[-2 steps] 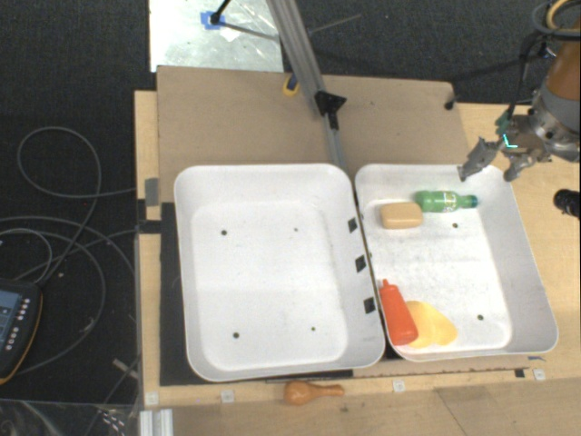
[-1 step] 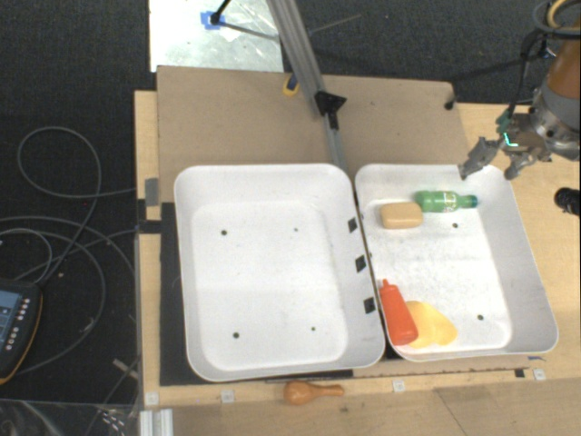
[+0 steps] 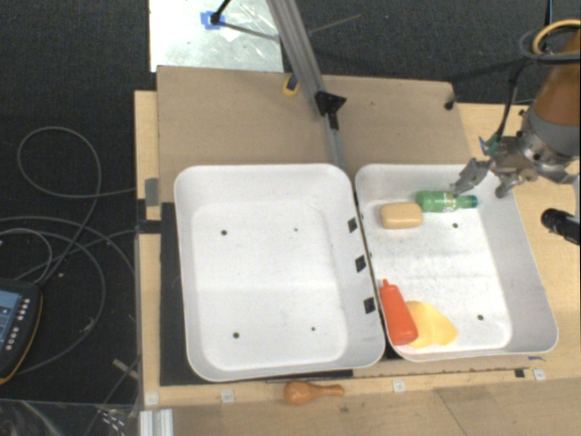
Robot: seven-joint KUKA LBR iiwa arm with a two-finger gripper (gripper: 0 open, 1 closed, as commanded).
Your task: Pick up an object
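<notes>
Green bottle [image 3: 446, 202] in right bin [image 3: 522, 243] | pincer [image 3: 486, 178] spread, holding nothing | bench [image 3: 381, 121] brown board, dark floor [image 3: 73, 62]

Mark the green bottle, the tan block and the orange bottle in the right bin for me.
green bottle [image 3: 442, 202]: camera view, middle of its body.
tan block [image 3: 400, 215]: camera view, centre of its top face.
orange bottle [image 3: 397, 314]: camera view, mid-body, below the neck.

bins [image 3: 263, 182]: white
bottle [image 3: 446, 202] at right bin's far edge: green
block [image 3: 400, 215] beside it: tan
bottle [image 3: 397, 312] at near-left corner: orange-red
lump [image 3: 434, 325] touching it: yellow
bench [image 3: 390, 116]: light brown
</notes>
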